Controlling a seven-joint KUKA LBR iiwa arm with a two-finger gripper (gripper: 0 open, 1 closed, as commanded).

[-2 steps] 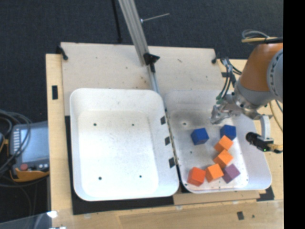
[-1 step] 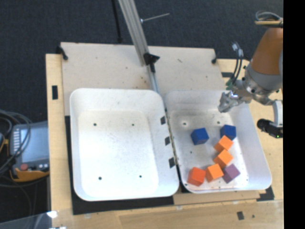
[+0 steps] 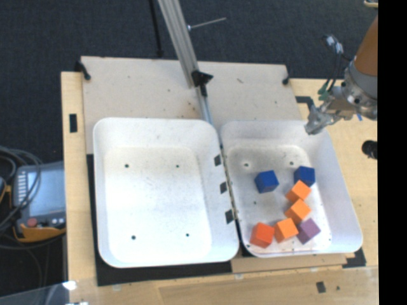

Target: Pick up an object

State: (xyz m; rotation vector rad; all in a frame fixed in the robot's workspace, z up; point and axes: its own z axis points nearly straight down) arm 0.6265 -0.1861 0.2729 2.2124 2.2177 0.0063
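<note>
The right bin point(image 3: 331, 170) holds several small blocks. A blue cube point(image 3: 266, 181) lies near its middle and another blue cube point(image 3: 304, 175) sits to its right. Below them come orange blocks point(image 3: 300, 191), point(image 3: 298, 210), point(image 3: 287, 229), and a rounder orange one point(image 3: 262, 234) at the front. A purple block point(image 3: 308, 230) rests at the front right. My gripper point(image 3: 316, 123) hangs over the bin's far right corner, apart from all the blocks, with nothing visible between its fingers.
The left bin point(image 3: 159, 192) stands beside the right one. A slanted metal rail point(image 3: 181, 37) rises from the back between the bins. A grey box with cables point(image 3: 35, 199) sits off the bench at the left.
</note>
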